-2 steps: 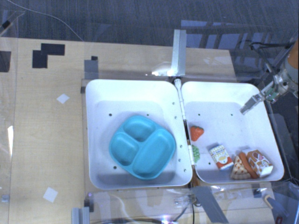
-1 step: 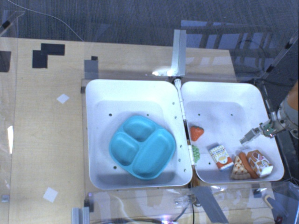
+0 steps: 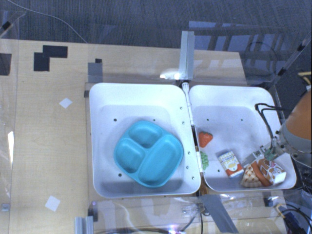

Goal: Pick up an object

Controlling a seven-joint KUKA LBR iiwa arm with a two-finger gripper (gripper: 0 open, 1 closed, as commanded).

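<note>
Right bin (image 3: pixel 229 101): gripper (image 3: pixel 265 155) among carton (image 3: pixel 230 163), strawberry (image 3: pixel 205 139), waffle (image 3: pixel 251 177).

Robotics lab: bench (image 3: pixel 44 145) w/ two white bins (image 3: pixel 105 130), cables.

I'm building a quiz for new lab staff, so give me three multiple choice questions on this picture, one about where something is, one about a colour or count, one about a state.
1. Where does the blue tray lie?
A. left bin
B. right bin
C. bare bench

2. How many compartments has the tray?
A. two
B. three
C. five

3. How does the tray lie?
A. upside down
B. on its edge against the wall
C. flat, open side up

Answers:
1 A: it sits in the left bin, across the divider from the strawberry and carton.
2 B: two small wells and one large one show.
3 C: its hollows face the camera.

The gripper hangs low in the right bin.
</note>
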